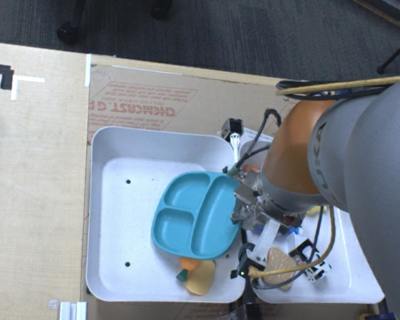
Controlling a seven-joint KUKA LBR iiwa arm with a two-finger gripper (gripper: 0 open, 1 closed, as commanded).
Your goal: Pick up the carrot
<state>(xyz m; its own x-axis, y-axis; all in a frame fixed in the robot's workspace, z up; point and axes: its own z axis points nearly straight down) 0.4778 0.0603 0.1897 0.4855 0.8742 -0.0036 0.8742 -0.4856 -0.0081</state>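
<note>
Small orange toy carrot [188, 265] sits down-left of our pincer [243, 208], touching a tan rounded piece [201, 279]. Likely light, stiff, slick; we'd grip mid-body. Pincer state: can't tell.

This is a robotics lab in an office-like room. A big grey robot arm [370, 144] reaches over a pale wooden bench [27, 195]. Beyond lie dark grey carpet [255, 27] and black chair castors [68, 33].

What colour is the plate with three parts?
Turquoise blue. The divided plate lies in the left bin, seen best in the camera view.
</note>
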